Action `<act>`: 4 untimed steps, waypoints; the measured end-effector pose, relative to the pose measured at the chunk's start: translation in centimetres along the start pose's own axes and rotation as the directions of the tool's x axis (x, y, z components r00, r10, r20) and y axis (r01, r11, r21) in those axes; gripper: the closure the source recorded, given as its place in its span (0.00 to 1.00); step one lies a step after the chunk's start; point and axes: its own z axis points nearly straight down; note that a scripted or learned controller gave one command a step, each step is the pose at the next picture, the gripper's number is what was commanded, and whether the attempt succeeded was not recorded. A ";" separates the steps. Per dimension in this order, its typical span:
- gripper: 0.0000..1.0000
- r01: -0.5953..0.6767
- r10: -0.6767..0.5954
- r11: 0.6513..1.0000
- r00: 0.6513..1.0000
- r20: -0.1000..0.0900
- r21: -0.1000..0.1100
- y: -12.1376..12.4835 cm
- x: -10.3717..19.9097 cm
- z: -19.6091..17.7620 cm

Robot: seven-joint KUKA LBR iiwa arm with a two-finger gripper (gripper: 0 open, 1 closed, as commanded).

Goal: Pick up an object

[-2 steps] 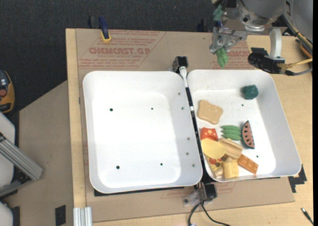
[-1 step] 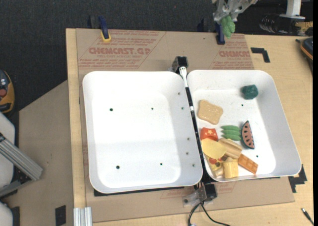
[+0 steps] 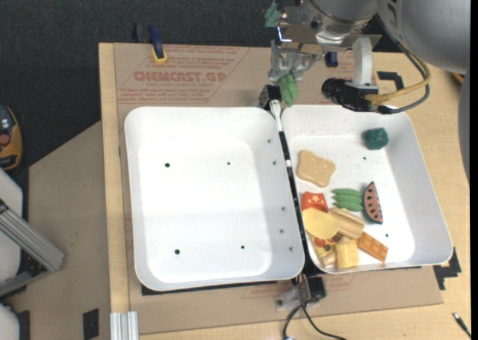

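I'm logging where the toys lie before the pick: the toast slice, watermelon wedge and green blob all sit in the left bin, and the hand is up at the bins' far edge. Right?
Wrong bin. The camera view shows the toast slice, watermelon wedge and green blob in the right bin, not the left. The hand is indeed up at the bins' far edge.

Only readable bit is red print on the brown board (image 3: 196,69) under the bins, looks like "CHEMCAST GP", with smaller lines below it way too blurry to read.
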 end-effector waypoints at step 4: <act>1.00 -0.005 0.005 1.000 1.000 0.002 -0.002 -12.7 14.4 3.2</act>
